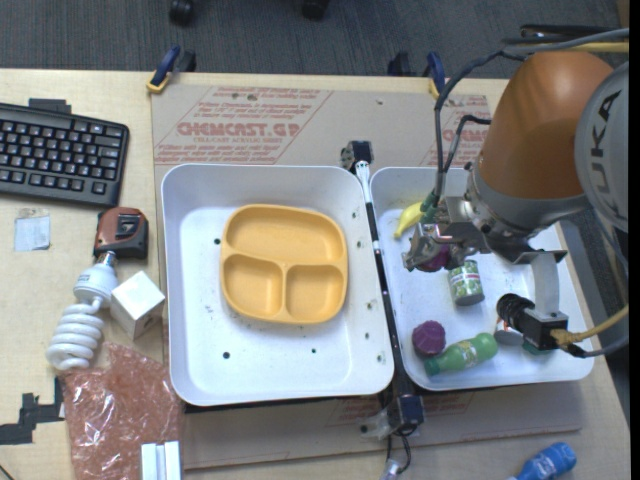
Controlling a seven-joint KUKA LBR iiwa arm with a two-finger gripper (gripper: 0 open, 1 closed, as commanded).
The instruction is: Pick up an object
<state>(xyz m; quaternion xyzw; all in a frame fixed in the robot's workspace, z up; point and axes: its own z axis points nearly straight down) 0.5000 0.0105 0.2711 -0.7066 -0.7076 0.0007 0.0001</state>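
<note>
overhead, slanted view of bench w/ two shallow white bins side by side. left bin [190,368] holds a yellow three-compartment tray [285,263], lying flat near the bin's centre. right bin [500,370] holds several small items: a yellow banana-like piece [409,217] near its upper left corner, a dark purple object [434,258] just below that, a small green-labelled jar [465,284] upright near the middle, a purple round object [428,337] toward the front, and a green bottle [461,354] lying on its side just beside it. arm [545,138] (grey, orange band) reaches in from the right, over the right bin. gripper [428,244] sits low, at the dark purple object; whether its fingers are spread or closed on that object cannot be told, since the wrist and cabling cover them. outside the bins, left of bench: black keyboard [60,153], tape measure [122,232], spiral light bulb [82,318], white cube [137,302].
</note>
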